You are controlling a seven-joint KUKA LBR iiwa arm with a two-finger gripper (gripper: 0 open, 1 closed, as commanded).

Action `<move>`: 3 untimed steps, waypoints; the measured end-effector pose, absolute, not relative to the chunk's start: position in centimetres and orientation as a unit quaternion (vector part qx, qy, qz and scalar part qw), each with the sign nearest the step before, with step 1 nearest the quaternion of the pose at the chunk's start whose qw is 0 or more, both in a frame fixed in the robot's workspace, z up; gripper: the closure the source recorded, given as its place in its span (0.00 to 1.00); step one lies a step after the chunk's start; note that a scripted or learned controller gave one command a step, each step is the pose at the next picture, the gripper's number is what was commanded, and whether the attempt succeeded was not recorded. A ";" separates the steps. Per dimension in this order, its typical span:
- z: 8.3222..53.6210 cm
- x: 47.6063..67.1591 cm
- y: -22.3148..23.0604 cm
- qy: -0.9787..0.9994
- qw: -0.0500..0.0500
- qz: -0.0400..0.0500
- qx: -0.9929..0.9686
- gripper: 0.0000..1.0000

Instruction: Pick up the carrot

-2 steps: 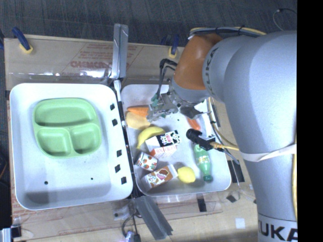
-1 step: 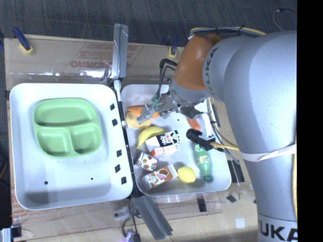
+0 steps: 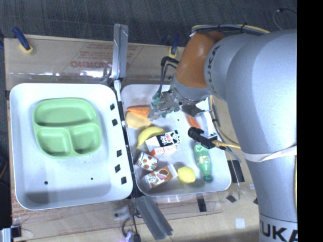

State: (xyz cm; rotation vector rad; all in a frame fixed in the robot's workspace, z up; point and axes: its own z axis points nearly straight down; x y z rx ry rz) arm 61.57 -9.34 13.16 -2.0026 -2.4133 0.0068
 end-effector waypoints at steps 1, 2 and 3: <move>13.2 61.6 -9.3 -0.770 0.003 0.002 -0.638 0.00; 9.2 64.3 -10.3 -0.788 0.000 0.000 -0.615 0.00; 10.2 64.4 -10.1 -0.790 0.000 0.001 -0.613 1.00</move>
